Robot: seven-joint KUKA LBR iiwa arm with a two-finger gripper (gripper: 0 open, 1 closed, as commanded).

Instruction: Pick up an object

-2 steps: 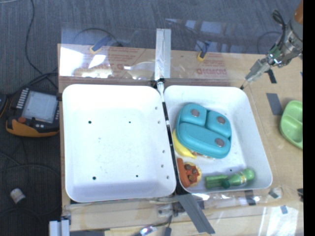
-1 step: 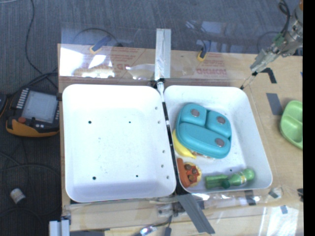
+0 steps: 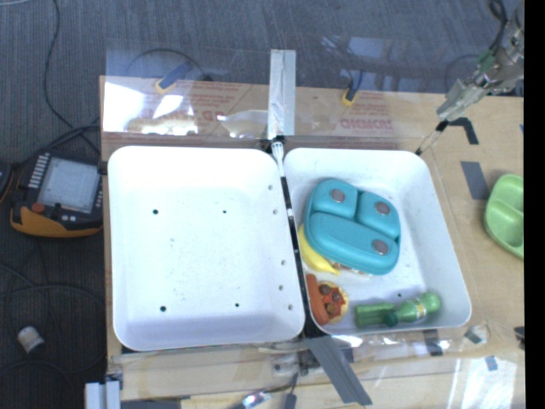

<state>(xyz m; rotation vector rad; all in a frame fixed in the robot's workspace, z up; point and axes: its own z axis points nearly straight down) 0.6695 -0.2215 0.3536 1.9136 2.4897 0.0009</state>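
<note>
The right bin [image 3: 438, 220] holds a blue tray [image 3: 352, 225], a green bottle [image 3: 398, 310] and an orange piece [image 3: 326, 301]. The tool [image 3: 490, 66] sits at the bench's [image 3: 477, 228] far right corner; I cannot tell its opening.

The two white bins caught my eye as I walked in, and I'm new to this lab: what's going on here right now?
A pick-up trial is set up, but nothing is being handled at this moment. The right bin holds a teal compartment tray, a yellow item partly under it, an orange piece and a green bottle lying on its side. All of them rest in the bin. A light green object sits on the bench to the right of it.
</note>
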